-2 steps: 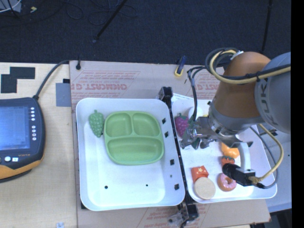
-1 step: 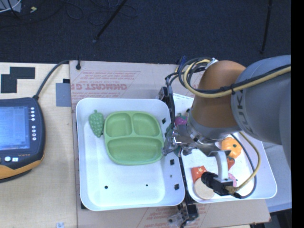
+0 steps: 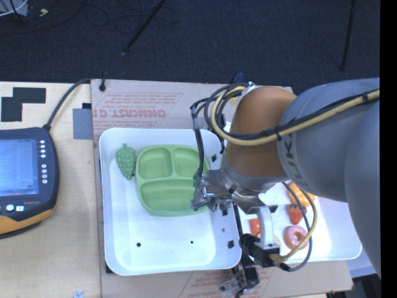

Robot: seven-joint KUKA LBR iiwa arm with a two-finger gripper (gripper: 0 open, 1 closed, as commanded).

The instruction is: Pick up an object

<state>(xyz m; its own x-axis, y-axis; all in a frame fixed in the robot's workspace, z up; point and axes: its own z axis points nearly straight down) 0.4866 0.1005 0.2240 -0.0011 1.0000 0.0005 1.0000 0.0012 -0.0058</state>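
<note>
The big grey arm (image 3: 322,141) hangs over the 2 white bins (image 3: 124,253), its jaws hidden (I cannot tell if they hold anything), while a green tray (image 3: 164,179) and green grapes (image 3: 126,161) lie in the left bin.

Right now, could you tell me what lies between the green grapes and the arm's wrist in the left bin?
The camera view shows the green divided tray lying between the grapes and the wrist, in the left bin.

Arm (image 3: 291,148) hides most of the right bin (image 3: 338,244) and the green tray's (image 3: 164,179) right edge. Pincer (image 3: 245,278) at bottom center too small to read. Tablet (image 3: 25,179) cut off at left edge.
</note>
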